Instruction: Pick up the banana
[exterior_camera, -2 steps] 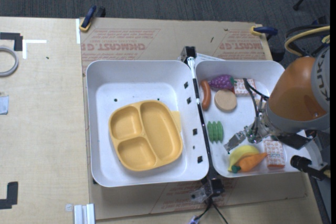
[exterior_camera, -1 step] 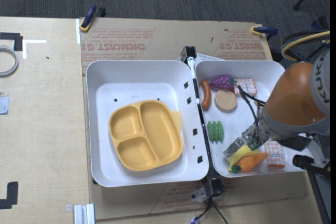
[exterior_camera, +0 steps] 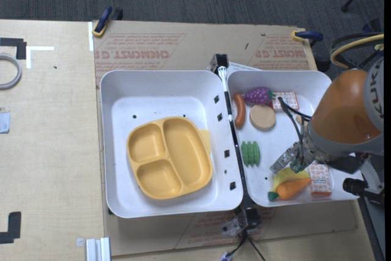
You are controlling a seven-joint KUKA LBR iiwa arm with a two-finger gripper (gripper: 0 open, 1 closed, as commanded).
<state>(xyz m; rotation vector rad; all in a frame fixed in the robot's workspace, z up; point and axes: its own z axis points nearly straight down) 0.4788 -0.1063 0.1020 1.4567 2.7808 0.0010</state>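
Banana (exterior_camera: 286,176) lies in the right bin (exterior_camera: 317,79), near corner, wedged under a toy carrot (exterior_camera: 289,189), beside a small box (exterior_camera: 320,181). Your pincer (exterior_camera: 291,161) hangs just above it, prob. lining up a grasp; can't tell if it's open.

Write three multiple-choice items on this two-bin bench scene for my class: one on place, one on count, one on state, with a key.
1. Where does the banana lie?
A. right bin
B. left bin
C. on the cardboard

2. How many compartments has the yellow tray?
A. two
B. three
C. five

3. How does the carrot lie?
A. inside the tray
B. standing upright
C. flat, beside the banana

Key: 1 A, it sits near the front of the right bin, under the gripper. 2 B, two dividers make three wells. 3 C, it rests on the bin floor against the banana.
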